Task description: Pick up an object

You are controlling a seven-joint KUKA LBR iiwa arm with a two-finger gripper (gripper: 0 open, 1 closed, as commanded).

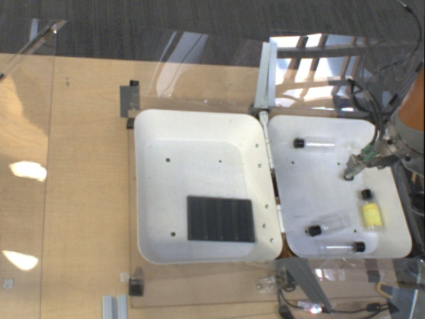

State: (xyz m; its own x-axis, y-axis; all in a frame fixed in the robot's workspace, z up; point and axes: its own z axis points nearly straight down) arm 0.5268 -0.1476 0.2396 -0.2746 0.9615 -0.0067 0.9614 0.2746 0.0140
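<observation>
1. Surface (66, 198): pale wood, carrying two shallow white bins side by side.
2. Left bin (153, 131): holds a flat dark ribbed rectangular pad (220, 219) lying near its front edge.
3. Right bin (392, 241): holds several small items, listed below.
4. Clear tube with a black cap (315, 143): lies near the rear wall of the right bin.
5. Two more clear, black-capped tubes: one (327, 227) and another (340, 247), both near the front wall, close together.
6. Small yellow bottle with a black cap (370, 211): lies at the right side, well apart from the rear tube.
7. Claw (350, 172): reaches in from the right, its tip low over the bin floor between the rear tube and the yellow bottle; whether it is open or closed cannot be told, and nothing is seen in it.
</observation>
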